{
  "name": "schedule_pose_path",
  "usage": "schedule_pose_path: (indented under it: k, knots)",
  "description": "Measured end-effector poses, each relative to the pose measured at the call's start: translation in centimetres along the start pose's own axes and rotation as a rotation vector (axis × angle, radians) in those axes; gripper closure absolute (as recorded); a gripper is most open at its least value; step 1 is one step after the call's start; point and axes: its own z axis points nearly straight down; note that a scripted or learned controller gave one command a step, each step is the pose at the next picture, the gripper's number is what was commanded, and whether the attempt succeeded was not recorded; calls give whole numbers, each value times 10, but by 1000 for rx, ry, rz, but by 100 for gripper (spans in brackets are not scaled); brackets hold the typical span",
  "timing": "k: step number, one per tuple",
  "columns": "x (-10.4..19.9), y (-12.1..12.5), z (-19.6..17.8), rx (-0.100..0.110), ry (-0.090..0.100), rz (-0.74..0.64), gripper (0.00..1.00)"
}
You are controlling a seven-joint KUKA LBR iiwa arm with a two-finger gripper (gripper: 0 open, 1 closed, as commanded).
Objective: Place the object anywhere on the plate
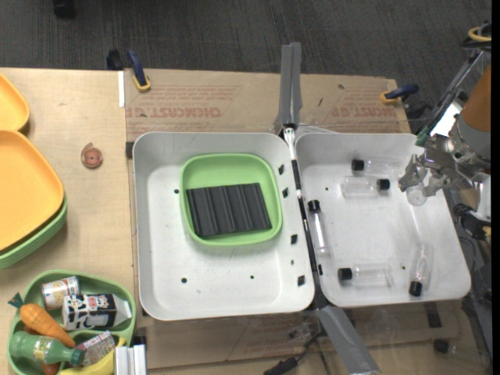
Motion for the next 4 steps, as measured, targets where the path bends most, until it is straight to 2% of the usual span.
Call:
schedule_pose_path:
  k: [1, 2, 3, 4]
  knots:
    - [0, 0, 0, 0, 0, 0, 0]
    - [34, -31, 6, 2, 1, 121, 0]
    - [13, -71, -39, 0, 0, 277, 0]
    - [74, -69, 11, 4, 0, 461, 0]
